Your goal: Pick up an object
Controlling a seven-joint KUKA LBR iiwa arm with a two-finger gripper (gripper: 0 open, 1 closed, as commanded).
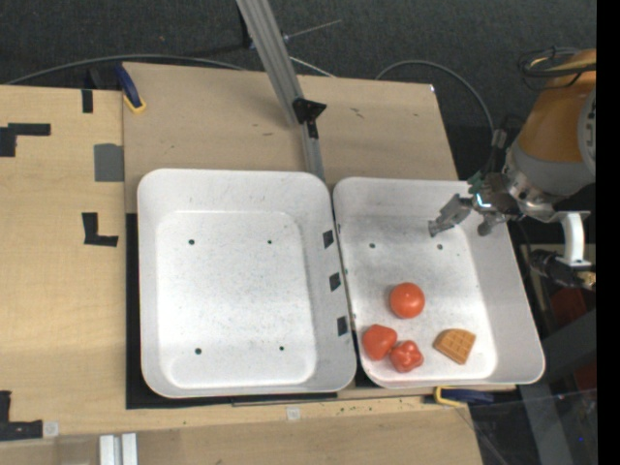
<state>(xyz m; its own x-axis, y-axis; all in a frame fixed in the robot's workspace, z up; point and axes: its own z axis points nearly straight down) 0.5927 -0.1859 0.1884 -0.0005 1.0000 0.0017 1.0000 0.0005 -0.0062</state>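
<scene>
The bench (242, 114), a pale wooden surface, spreads beneath and to the left of the gripper (455, 214). The left bin (232, 187) sits well apart from the gripper, off to its left, shallow and white with a speckled floor. The right bin (504, 289) touches the left one along a shared edge, and the gripper hangs over its upper right part, close to the far rim. The arm (557, 143), grey with an orange band, comes in from the right and ends just to the right of the gripper. A slanted metal pole (276, 56) rises from the bench up and to the left of the gripper.

The fingers point left and downward over bare bin floor; nothing lies between them, and whether they stand apart or together cannot be told from this angle.

All four objects lie below the gripper, toward the near edge of the right bin. The round red ball (407, 299) is nearest, below and slightly left. The red tomato-like piece (378, 340) sits farther below and left, with the red pepper-like piece (406, 356) touching it on its lower right. The tan waffle-like piece (454, 345) lies almost straight below the gripper, apart from the red ones.
</scene>
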